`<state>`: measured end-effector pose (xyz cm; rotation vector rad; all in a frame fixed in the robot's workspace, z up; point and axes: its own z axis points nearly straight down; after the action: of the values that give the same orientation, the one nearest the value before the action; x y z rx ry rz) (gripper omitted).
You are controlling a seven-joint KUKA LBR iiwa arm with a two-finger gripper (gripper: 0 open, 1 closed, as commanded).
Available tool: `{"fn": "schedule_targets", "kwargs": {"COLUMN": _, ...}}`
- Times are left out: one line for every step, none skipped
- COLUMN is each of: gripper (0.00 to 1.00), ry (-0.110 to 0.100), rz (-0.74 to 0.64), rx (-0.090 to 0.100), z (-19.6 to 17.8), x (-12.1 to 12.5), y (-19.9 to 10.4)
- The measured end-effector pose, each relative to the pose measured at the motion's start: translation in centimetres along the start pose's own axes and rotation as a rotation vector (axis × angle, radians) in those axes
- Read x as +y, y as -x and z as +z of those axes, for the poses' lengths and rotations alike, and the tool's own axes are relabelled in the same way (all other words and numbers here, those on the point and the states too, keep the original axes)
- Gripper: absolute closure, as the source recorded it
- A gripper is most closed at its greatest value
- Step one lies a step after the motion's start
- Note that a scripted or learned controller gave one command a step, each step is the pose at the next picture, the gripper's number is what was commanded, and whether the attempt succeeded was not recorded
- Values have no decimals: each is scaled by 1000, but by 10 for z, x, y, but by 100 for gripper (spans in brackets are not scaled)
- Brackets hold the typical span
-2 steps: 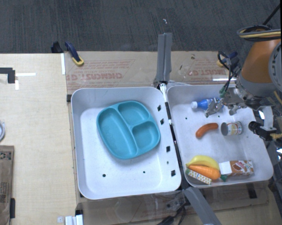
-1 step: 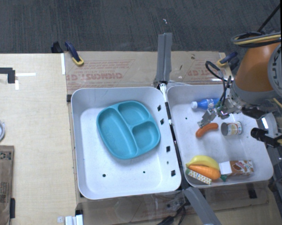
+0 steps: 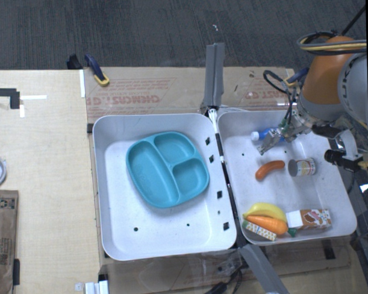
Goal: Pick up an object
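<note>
We see the gripper (image 3: 269, 143) low in the right bin (image 3: 339, 189), beside a small blue thing (image 3: 263, 134); whether its fingers are spread, we cannot tell. Sausage (image 3: 270, 169), can (image 3: 301, 167), banana (image 3: 266, 210) and carrot (image 3: 268, 222) lie unlifted, so picking remains.

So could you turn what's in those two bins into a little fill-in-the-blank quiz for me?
1. The blue divided plate lies in the ____ bin as the camera sees it.
2. The plate has ____ compartments.
3. The sausage lies just to the ____ of the small can in the camera view.
4. The carrot rests against a ____ banana near the right bin's front edge.

Missing words: left; three; left; yellow
</note>
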<state>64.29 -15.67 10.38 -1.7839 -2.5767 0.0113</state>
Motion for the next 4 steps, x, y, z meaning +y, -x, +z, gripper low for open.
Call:
{"fn": "schedule_targets", "kwargs": {"gripper": 100, "ry": 4, "rz": 2, "rx": -10, "z": -11, "x": 0, "y": 4}}
{"fn": "schedule_targets", "kwargs": {"gripper": 0, "ry": -9, "rz": 4, "rx": 0, "z": -9, "x": -3, "y": 2}}
{"fn": "schedule_targets", "kwargs": {"gripper": 100, "ry": 0, "rz": 4, "rx": -9, "z": -20, "x": -2, "y": 4}}
{"fn": "schedule_targets", "kwargs": {"gripper": 100, "ry": 11, "rz": -251, "rx": -4, "z": -41, "x": -11, "y": -32}}
